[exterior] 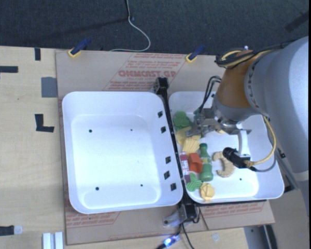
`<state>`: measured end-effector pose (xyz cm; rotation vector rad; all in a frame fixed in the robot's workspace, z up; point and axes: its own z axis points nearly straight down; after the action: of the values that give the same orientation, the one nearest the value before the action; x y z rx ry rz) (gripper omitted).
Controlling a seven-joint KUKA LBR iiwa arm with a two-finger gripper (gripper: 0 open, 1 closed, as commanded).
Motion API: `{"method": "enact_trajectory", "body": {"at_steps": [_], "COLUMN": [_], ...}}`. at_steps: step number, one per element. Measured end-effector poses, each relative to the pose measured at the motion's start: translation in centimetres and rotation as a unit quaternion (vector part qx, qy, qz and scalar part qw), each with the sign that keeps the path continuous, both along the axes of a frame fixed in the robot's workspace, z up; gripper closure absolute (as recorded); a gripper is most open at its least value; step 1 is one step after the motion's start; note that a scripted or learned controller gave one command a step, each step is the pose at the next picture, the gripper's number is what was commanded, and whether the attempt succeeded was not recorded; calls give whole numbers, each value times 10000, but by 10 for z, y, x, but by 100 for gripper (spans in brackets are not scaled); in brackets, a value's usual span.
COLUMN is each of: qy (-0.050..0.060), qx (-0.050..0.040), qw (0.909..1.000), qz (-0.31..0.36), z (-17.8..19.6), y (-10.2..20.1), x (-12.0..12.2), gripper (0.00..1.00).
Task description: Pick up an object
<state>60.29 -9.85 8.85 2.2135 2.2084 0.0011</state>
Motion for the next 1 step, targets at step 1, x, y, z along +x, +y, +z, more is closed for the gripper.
{"method": "enact_trajectory", "body": {"at_steps": [1], "qy": [33], "qx": [47], "qw": [10000], "qz": [21], "z": [-1], "y": [-18], "x": [35], "gripper": [100]}}
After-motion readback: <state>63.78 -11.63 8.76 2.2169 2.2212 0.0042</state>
